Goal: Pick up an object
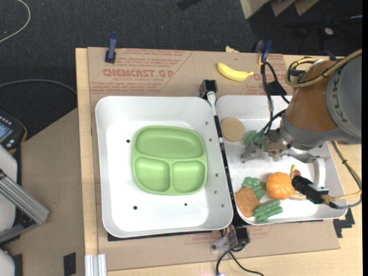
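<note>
The green bean pod (268,211), judged light and firm, is best pinched mid-length; the gripper's (253,149) state cannot be told.

The grey arm (339,105), orange-banded above the wrist, reached in from the right, its gripper (256,145) lowered leftward.

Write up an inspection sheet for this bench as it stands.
Surface: cardboard-topped bench; left bin, right bin.
Job's things: tan disc, orange fruit, green pieces, brown slice in right bin.
Clutter: green tray in left bin; banana on bench.
End effector: low in right bin, fingers unclear.
Cables: black cable at arm; white loop on floor.
Surroundings: dark carpet.
</note>
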Robot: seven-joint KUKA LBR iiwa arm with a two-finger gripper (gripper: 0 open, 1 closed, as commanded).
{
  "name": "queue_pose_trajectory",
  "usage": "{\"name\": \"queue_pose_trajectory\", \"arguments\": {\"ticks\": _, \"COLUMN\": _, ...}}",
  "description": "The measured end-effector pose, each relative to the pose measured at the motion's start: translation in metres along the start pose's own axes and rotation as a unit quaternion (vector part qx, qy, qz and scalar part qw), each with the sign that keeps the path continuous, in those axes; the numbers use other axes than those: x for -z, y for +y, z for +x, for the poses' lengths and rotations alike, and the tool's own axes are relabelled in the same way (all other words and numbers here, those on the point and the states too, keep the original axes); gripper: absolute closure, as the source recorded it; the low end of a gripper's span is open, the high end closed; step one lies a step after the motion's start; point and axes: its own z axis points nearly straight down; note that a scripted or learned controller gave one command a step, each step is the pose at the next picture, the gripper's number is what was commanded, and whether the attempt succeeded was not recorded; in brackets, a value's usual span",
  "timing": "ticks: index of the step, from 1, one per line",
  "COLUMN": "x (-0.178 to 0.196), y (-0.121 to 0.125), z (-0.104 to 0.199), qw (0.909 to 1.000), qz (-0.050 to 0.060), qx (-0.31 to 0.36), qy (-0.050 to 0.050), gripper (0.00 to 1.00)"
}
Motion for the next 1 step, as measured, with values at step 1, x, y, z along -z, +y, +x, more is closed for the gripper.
{"name": "queue_pose_trajectory", "arguments": {"ticks": 1, "x": 0.0, "y": 0.0, "z": 0.0, "qw": 1.0, "qz": 0.0, "qx": 0.0, "qy": 0.0, "gripper": 0.0}}
